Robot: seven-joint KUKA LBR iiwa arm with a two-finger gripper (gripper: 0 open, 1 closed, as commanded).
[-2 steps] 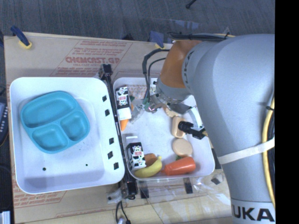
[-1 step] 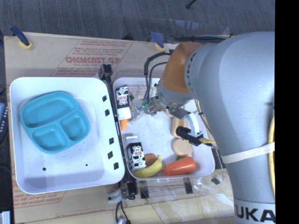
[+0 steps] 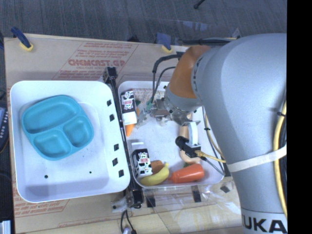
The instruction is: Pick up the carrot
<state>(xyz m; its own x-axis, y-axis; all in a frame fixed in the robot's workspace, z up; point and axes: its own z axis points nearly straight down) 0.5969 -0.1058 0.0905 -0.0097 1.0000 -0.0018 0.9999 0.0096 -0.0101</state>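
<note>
The carrot [image 3: 129,129] shows as a short bright-orange piece against the left wall of the right bin [image 3: 214,177], just below a cow-print carton [image 3: 128,103]. A bit of green [image 3: 145,103] lies to the right of that carton; I cannot tell whether it belongs to the carrot. My gripper [image 3: 158,113] hangs over the bin's back half, about a hand's width right of the carrot, under the grey wrist and orange band. Nothing orange shows at the gripper.
At the right bin's front lie a second cow-print carton [image 3: 142,161], a banana [image 3: 155,176] and an orange-red tapered toy [image 3: 187,173]. A beige and white toy [image 3: 187,139] lies mid-bin. The left bin [image 3: 29,186] holds a blue divided plate [image 3: 56,126].
</note>
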